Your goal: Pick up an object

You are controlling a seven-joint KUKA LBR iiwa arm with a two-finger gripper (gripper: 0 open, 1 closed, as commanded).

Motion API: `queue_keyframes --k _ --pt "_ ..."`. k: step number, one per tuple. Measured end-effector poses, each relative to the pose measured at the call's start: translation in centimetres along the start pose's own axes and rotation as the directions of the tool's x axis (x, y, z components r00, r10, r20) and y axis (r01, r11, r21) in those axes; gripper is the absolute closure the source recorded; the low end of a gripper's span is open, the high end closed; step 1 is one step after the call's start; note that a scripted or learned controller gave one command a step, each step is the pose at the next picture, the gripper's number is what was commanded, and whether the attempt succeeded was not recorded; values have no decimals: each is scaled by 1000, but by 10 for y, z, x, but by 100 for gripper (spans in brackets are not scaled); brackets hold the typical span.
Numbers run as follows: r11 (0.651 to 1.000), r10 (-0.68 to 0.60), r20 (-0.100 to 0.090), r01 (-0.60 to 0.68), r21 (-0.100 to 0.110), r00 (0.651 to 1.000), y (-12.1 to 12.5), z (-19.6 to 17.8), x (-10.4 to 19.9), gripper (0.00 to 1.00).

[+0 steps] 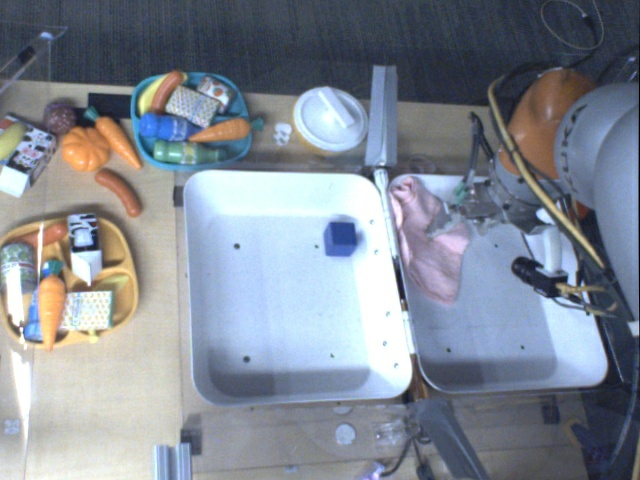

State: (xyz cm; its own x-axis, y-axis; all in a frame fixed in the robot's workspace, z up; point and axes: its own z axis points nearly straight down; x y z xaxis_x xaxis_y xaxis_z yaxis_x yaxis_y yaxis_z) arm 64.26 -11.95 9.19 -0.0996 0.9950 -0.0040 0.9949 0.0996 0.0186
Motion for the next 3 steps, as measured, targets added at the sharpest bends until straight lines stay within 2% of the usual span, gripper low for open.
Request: queue_keyframes --k 1,2,3 --pt "993 -115 -7 115 13 993 26 2 -31 0" --pt "980 -198 -2 198 4 980 -14 1 -17 0" --pt "980 -198 -1 198 -2 980 -12 -11 -16 100"
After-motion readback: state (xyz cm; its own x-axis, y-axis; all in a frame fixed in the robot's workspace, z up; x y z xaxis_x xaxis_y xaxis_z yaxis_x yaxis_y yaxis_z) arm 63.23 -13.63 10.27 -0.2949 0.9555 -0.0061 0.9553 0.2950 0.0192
